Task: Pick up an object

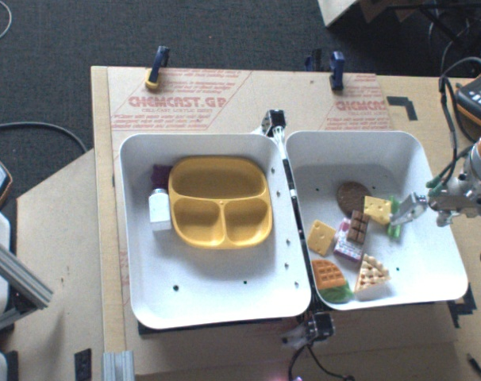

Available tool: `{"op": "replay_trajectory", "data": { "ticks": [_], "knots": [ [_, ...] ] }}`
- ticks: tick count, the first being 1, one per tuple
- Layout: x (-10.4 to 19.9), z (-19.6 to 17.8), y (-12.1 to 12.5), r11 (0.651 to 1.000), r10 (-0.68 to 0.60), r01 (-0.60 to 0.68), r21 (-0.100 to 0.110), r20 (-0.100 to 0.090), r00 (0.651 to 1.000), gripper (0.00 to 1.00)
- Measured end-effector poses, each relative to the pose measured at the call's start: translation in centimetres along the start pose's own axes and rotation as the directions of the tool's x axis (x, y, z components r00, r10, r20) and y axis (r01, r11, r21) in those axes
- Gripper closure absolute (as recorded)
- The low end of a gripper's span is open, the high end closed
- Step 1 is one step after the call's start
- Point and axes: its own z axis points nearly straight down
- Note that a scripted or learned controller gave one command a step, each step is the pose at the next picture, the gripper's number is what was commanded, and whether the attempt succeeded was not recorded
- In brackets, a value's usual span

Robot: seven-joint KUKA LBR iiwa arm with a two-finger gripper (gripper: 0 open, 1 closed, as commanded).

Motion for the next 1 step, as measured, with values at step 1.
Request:
{"op": "replay_trajectory", "data": {
  "ticks": [1],
  "knots": [
    [0.04,-0.65,0.29,1.0,-0.004,0.004,-0.013,0.003,1.0,0.0]
  ]
}}
